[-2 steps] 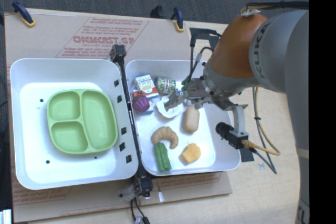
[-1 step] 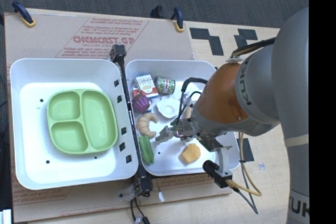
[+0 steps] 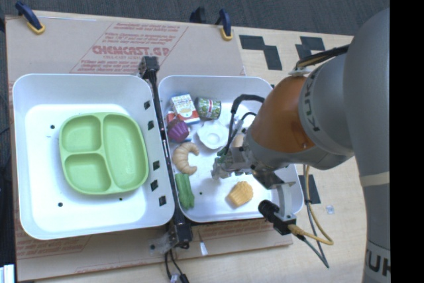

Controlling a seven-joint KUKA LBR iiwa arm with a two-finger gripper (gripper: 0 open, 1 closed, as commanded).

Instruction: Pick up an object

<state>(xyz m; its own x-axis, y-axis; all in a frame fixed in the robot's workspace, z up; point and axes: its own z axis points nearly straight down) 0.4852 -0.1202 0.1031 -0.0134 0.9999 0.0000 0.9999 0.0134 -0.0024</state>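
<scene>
We start at the near edge of the right bin (image 3: 199, 215). Here a yellow corn piece (image 3: 240, 193) lies on the bin floor, with a green vegetable (image 3: 185, 191) beside the left wall. The gripper (image 3: 225, 166) sits low in the bin, just above the corn piece and to the right of a croissant (image 3: 185, 158). We cannot tell whether it is released or clenched, since the wrist hides it from above. We see no object lifted clear of the floor, so we judge the pick not yet done.

Further back lie a white cup (image 3: 211, 138), a purple item (image 3: 178, 130), a small carton (image 3: 183, 107) and a can (image 3: 209, 107). The left bin (image 3: 26, 142) holds a green divided plate (image 3: 103, 152). Contact, closure and lift remain.
</scene>
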